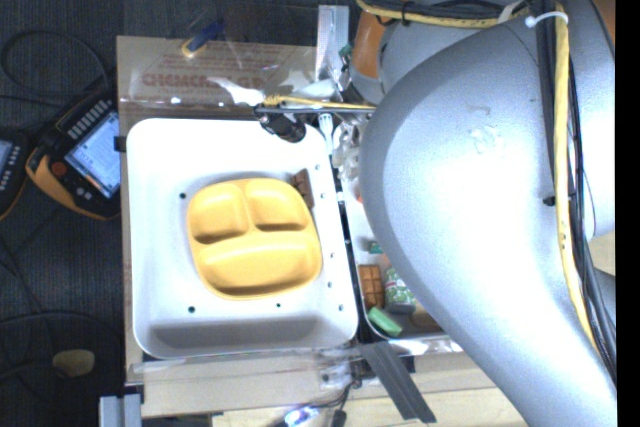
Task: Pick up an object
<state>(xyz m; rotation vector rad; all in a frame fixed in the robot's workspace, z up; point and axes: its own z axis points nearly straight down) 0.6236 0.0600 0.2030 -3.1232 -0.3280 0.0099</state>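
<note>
Reaching over the right bin (372, 313), the arm (480, 195) hides its gripper; jaw state I cannot tell. Next: choosing an object.

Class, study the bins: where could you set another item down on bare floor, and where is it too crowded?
Left bin: bare white floor rings the yellow divided tray, widest between the tray and the bin's left wall and along the near wall. Right bin: crowded, its visible strip packed with small items under the grey arm.
</note>
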